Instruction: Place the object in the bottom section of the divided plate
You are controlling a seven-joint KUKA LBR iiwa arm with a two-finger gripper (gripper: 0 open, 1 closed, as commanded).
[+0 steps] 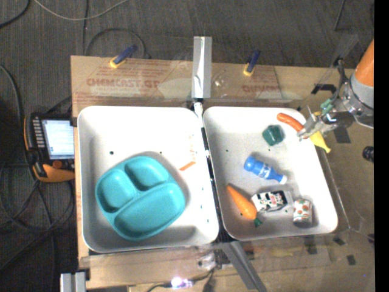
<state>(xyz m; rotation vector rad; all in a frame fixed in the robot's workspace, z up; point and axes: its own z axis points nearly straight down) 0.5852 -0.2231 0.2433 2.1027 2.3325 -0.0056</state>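
The hand (313, 125) sits at the far right edge of the right bin (328, 181), near its upper right corner, below the arm's orange band (364, 72); whether it is clenched or released cannot be told from this slant. A yellow piece (320, 141) shows just beneath it, touching or very close, but it is not clear that the hand grasps it. Just to its left an orange, sausage-shaped toy (290, 121) lies at the bin's upper edge, and beside that a small dark green object (273, 135). Further toward the bin's middle is a blue bottle (264, 170) lying on its side. Lower down, a toy carrot (242, 202) lies tilted, with a black-and-white carton (271, 201) just to its right and a small white can with red marks (302, 210) beyond that. The left bin (91, 132) holds the teal divided plate (141, 194), well apart from the hand; its large bottom section faces the near edge and two smaller sections lie above. A small orange scrap (187, 165) lies by the plate's upper right. On the desk left of the bins rests a handheld pendant with a lit screen (53, 142).
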